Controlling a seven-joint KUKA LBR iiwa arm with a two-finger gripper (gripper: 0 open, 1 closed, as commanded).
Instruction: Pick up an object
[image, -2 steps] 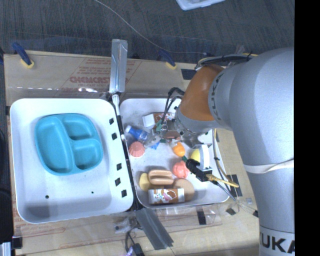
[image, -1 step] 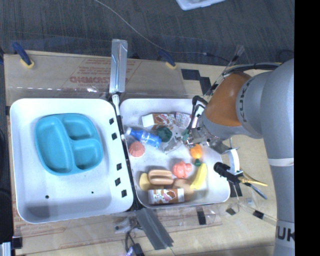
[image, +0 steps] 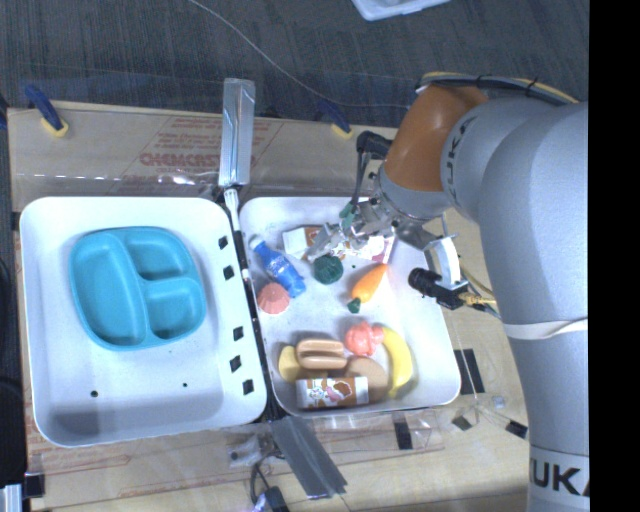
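Over the right bin (image: 432, 345), the end effector (image: 345, 232) hangs just above a dark green ball (image: 327, 268). Its grip state cannot be told. A carrot (image: 367, 284) lies beside.

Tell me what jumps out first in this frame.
The big grey arm with its orange band, reaching in from the right over the right bin. That bin is crowded with toy food: a carrot, banana, hot dog. The left bin holds a blue divided tray.

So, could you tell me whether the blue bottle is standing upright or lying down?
Lying down: the blue bottle rests on its side on the right bin's floor.
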